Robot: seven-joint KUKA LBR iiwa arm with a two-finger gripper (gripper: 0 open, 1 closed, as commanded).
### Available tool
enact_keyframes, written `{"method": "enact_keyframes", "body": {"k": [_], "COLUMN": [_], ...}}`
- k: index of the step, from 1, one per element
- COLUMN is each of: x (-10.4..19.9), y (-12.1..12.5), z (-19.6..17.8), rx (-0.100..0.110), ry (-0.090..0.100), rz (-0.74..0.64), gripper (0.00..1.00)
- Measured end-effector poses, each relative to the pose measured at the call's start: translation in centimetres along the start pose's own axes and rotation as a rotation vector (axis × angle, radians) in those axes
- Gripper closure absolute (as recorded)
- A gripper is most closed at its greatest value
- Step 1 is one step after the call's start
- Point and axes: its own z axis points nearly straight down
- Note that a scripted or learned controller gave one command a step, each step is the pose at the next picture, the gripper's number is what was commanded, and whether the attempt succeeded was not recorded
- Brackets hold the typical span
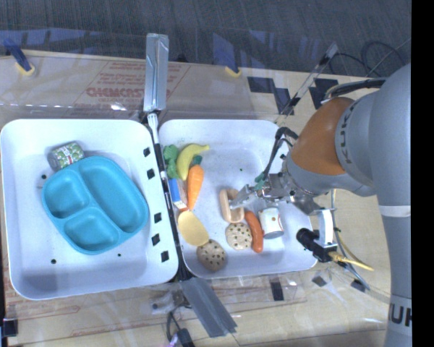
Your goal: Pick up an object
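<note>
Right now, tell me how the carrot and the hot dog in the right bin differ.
The carrot is orange with a green top; the hot dog is redder and plain. The carrot lies near the divider, beside the banana; the hot dog lies near the gripper, between a cookie and a small white box. The carrot tapers to a point; the hot dog has rounded ends. Both are elongated and lie flat in the right bin.

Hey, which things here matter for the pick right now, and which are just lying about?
In play:
gripper
hot dog
white cup
bun

Lying about:
carrot
banana
two cookies
blue tray
can
</note>
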Motion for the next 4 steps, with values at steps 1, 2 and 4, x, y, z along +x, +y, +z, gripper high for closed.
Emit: {"method": "enact_keyframes", "body": {"k": [1,2,4], "x": [0.1,0.1,-0.7], "y": [0.0,0.1,-4.2], "z": [0.0,0.0,0.0], "rx": [0.0,0.0,-0.003], "ry": [0.0,0.0,0.0], "rz": [-0.001,-0.001,-0.008], "gripper": [0.0,0.0,0.0]}}
